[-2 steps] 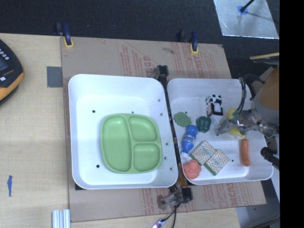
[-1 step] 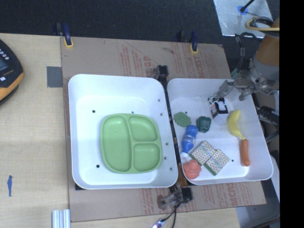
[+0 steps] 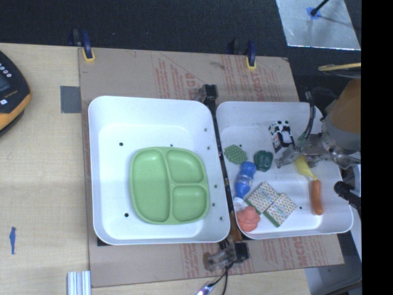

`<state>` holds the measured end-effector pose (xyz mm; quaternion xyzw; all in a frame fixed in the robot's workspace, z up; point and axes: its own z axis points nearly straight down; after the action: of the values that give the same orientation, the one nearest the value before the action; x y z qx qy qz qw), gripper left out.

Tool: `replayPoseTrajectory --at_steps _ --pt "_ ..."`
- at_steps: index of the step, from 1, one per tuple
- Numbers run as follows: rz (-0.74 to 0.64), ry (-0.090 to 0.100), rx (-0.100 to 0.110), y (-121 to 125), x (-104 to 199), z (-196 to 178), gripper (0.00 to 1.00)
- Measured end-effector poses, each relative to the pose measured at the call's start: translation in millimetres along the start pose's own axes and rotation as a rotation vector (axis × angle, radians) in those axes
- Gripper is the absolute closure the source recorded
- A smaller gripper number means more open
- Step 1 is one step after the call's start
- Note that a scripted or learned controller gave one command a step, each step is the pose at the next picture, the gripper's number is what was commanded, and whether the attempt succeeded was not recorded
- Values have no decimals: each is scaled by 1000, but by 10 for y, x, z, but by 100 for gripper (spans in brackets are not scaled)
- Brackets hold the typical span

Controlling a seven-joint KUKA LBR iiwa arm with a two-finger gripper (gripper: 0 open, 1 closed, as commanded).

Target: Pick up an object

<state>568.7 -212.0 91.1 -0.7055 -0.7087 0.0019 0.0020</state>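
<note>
Camera view, tool (image 3: 295,157) in right bin (image 3: 245,112), grip state unclear, beside yellow obj (image 3: 305,166), long axis diagonal

Wooden bench (image 3: 37,183) – cardboard sheet (image 3: 184,72) clamped on top, two white bins (image 3: 104,165) side by side on it; yellow-black pendant (image 3: 9,97) at left edge.

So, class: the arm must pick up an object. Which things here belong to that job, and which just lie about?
Job: gripper; right bin; cow toy; blue bottle; sausage; patterned boxes.
Lying about: green divided plate; left bin; blue clamps; yellow handset.
</note>
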Motion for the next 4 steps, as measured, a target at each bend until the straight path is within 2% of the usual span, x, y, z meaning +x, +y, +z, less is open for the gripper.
replayPoseTrajectory --at_steps 1,2,3,4 --pt "0 -1 -6 879 -2 -620 0" --pt "1 0 -1 -277 -1 0 0" --pt "0 0 -5 608 148 -345 0" --pt "-1 0 -5 886 1 -35 0"
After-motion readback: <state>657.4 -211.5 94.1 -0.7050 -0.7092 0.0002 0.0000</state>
